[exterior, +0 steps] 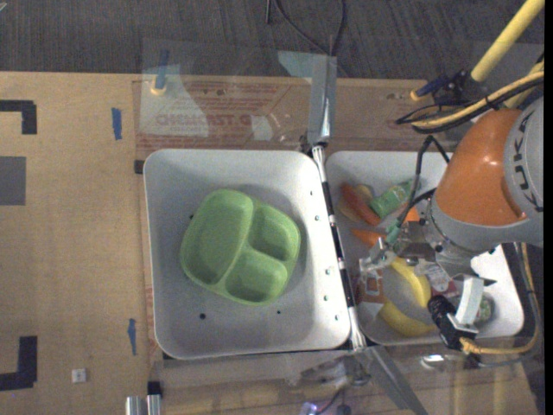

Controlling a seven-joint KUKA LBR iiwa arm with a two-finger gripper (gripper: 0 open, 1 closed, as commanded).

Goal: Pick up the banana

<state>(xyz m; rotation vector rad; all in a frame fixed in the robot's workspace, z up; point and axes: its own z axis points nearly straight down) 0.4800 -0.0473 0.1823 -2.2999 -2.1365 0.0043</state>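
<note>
Left bin point(164, 232) holds a green divided tray point(242, 246), lying flat; right bin point(510, 314) holds a carrot point(356, 202), a green item point(390, 200) and the banana point(413, 299), curved along the near wall, just below the gripper point(390, 253); both bins rest on a wooden bench point(69, 258); dark carpet point(130, 15) behind.

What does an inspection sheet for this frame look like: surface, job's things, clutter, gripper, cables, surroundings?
Surface: wooden bench with blue tape marks, left bin and right bin side by side.
Job's things: banana in the right bin, partly under the arm.
Clutter: green divided plate in the left bin; orange carrot and green item in the right.
Gripper: gripper just above the banana; fingers unclear.
Cables: black cable on the floor; yellow cables by the arm.
Surroundings: grey carpet.
</note>
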